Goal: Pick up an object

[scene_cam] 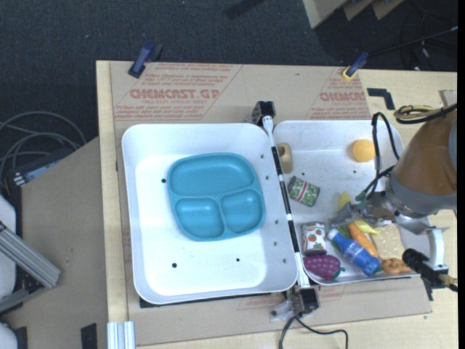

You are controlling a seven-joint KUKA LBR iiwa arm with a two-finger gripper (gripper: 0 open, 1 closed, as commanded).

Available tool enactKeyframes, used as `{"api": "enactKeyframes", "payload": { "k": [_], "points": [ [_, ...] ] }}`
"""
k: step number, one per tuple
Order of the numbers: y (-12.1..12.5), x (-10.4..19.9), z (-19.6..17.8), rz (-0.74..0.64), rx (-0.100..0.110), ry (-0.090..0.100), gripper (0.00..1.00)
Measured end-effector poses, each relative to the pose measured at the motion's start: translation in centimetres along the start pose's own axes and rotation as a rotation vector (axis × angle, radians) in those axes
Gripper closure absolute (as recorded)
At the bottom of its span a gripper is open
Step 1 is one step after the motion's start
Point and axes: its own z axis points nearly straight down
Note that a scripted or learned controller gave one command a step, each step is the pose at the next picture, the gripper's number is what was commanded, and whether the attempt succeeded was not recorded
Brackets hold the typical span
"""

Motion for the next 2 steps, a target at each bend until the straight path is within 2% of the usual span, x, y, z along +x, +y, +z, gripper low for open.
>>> {"api": "enactKeyframes", "payload": {
  "k": [1,2],
  "points": [
    [0.08,0.05,-0.99,0.000,-0.003,0.000,1.00],
    [0.06,0.06,-0.97,0.000,-0.002,0.000,0.00]
  ]
}}
